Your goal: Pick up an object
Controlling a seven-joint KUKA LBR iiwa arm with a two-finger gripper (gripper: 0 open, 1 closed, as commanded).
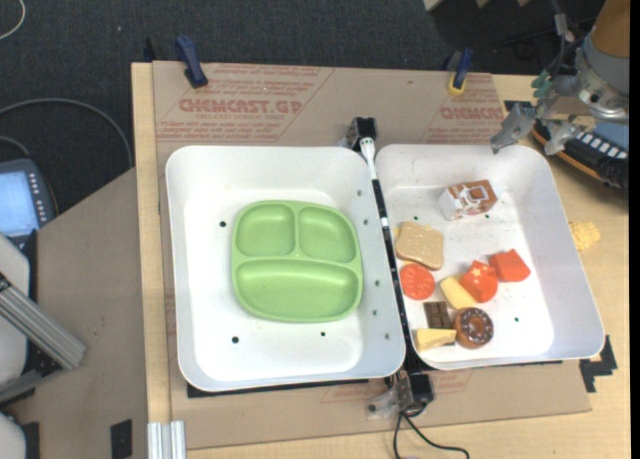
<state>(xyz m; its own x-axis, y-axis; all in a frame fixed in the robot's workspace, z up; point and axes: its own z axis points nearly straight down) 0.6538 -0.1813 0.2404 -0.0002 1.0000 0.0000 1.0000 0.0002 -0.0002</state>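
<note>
My gripper (535, 134) hangs over the far right corner of the right bin (560, 247), its fingers spread apart with nothing between them. Below it in that bin lie toy foods: a brown and white carton (468, 199), a slice of toast (418, 244), a tomato slice (418, 280), a red-orange block (511, 265), an orange fruit (480, 281), a yellow piece (455, 294), a chocolate bar (437, 314), a donut (473, 327) and a cheese wedge (432, 339). The carton lies nearest the gripper, well apart from it.
The left bin (190, 247) holds a green divided plate (296, 261). A small yellow item (585, 236) lies on the bench just outside the right bin. Clamps (190, 60) stand at the board's far edge.
</note>
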